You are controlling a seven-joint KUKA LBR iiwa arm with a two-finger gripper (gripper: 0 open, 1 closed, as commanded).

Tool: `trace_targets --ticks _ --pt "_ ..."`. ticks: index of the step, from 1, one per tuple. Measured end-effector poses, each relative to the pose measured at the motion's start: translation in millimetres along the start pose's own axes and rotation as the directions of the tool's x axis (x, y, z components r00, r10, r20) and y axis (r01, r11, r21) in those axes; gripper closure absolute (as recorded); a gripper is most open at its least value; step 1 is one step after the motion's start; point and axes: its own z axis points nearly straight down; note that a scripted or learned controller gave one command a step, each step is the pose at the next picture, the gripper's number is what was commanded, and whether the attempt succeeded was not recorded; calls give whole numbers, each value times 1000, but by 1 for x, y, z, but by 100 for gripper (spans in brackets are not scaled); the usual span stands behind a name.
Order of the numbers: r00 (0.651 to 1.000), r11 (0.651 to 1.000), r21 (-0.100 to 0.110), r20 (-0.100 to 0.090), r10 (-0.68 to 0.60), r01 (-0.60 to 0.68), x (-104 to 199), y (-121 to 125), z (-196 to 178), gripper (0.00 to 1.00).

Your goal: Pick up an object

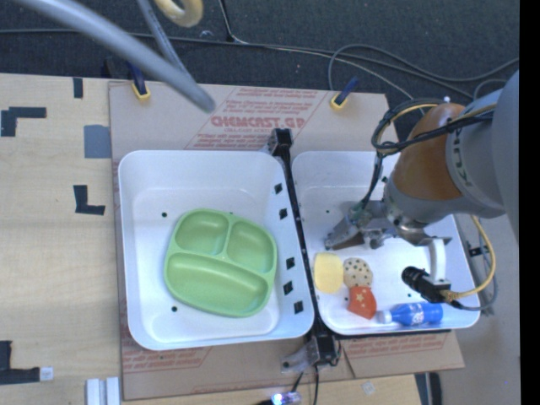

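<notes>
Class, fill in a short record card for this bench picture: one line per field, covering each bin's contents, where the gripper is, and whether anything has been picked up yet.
Left bin: green divided plate, lying flat
Right bin: yellow piece, spotted cookie, red piece, blue bottle lying on its side
Object grouping: clustered along the near edge of the right bin
Gripper: low inside the right bin, just above the yellow piece
Arm: enters from the right
Picked up: nothing seen between the gripper's fingers
</notes>
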Motion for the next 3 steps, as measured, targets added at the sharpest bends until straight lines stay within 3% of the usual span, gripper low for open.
trace_targets --ticks 1,3 --pt "1000 1000 -3 0 -1 1 0 1 -13 100" --pt "1000 1000 -11 2 0 0 3 3 -108 100"
